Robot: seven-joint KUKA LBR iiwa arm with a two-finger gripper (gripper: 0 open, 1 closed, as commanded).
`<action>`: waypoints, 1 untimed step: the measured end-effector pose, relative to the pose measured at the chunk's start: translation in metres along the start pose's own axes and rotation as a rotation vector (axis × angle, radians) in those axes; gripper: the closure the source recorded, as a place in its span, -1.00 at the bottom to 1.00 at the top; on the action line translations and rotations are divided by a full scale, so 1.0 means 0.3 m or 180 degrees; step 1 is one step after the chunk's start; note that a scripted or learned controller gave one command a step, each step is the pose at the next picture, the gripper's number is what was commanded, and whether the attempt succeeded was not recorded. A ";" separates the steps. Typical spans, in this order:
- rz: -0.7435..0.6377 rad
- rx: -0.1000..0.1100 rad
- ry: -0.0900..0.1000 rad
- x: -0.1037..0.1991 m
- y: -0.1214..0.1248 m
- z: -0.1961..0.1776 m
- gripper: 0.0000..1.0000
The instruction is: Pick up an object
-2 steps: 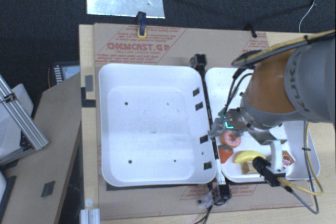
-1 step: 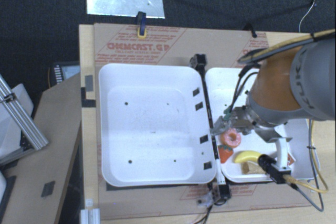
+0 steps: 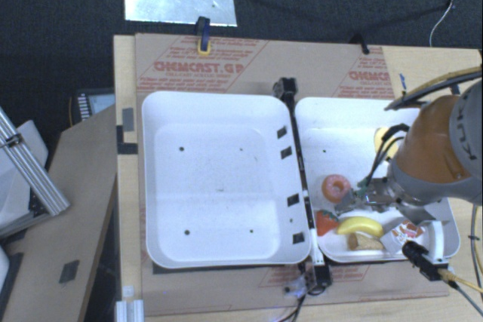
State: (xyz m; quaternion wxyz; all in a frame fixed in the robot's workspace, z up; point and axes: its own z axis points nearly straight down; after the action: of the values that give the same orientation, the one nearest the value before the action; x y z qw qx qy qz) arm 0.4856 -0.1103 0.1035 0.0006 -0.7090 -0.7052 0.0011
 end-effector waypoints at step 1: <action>-0.0023 -0.0012 0.0001 0.016 0.004 -0.046 1.00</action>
State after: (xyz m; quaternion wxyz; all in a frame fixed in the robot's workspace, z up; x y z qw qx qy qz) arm 0.4868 -0.1055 0.1172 -0.0007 -0.7065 -0.7077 -0.0004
